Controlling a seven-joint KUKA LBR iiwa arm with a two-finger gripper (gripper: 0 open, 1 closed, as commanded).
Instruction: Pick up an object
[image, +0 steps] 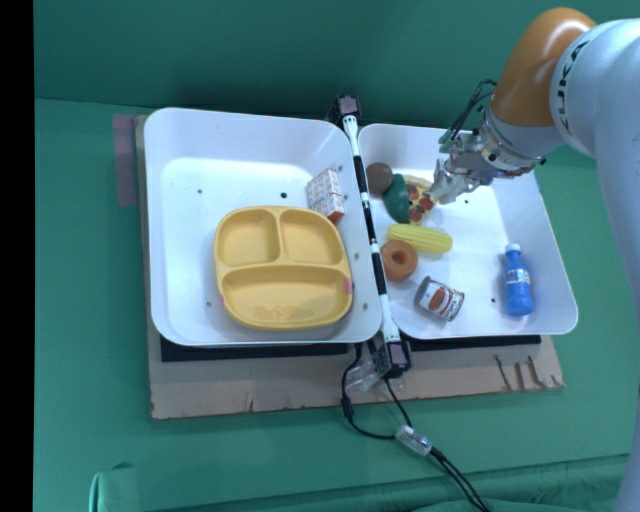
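A black cable (400, 425) trailed across the green table (250, 450) at the near edge, running up to the divider between the two white bins. The left bin (180, 150) held a yellow divided plate (283, 266) and a small carton (326, 193) beside it. The right bin (545, 300) held the candidates: a tin can (439, 298), a blue bottle (516, 281), a doughnut (399, 260), a corn cob (420, 238), a brown round item (379, 176), a green vegetable (398, 198) and a pizza slice (418, 198). The gripper (444, 188) hung low at the far side of that bin, just beside the pizza slice. Whether its fingers were apart or together could not be told, and nothing showed between them. The step looked like the approach to a grasp. The next move would call for a descent centred on one item, clear of its close neighbours.
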